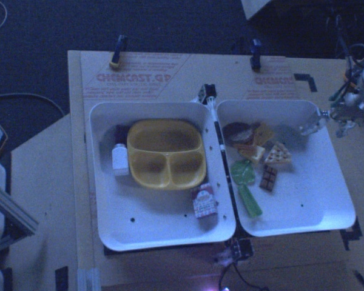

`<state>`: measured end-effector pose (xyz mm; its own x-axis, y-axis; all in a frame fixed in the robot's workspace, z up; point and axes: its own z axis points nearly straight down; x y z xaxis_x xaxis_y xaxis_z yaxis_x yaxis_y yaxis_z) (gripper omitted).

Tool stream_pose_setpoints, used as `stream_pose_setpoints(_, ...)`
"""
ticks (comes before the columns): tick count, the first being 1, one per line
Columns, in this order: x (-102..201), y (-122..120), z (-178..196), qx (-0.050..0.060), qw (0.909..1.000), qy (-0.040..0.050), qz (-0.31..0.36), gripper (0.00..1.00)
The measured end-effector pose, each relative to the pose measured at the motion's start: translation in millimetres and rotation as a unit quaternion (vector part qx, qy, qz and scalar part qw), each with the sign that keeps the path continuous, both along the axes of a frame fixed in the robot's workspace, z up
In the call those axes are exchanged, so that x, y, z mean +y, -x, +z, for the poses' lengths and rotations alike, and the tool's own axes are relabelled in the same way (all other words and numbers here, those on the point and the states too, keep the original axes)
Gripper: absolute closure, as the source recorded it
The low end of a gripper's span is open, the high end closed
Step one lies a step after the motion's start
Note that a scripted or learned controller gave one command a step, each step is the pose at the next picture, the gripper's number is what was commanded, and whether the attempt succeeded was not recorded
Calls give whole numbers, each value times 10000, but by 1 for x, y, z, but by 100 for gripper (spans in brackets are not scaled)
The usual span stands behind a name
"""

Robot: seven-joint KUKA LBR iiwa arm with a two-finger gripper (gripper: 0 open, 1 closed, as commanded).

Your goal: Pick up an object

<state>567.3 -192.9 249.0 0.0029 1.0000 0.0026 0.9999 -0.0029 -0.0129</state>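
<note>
end effector (312,125) at the right bin's (303,220) far rim; grip state unclear, nothing visibly held

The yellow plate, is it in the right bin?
No, the yellow plate lies in the left bin, beside a small white bottle.

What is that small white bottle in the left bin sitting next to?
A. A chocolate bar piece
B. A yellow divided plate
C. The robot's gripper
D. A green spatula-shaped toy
B: the small white bottle stands in the left bin, right at the left edge of the yellow divided plate, while the green toy and the chocolate piece lie in the right bin.
</note>
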Motion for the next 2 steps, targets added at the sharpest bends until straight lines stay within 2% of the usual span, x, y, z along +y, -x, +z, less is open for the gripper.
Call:
stream_pose_setpoints(1,1,-2,8,-67,10000,15,16,0)
stream_pose_setpoints(2,4,-4,-56,-29,10000,0,15,0)
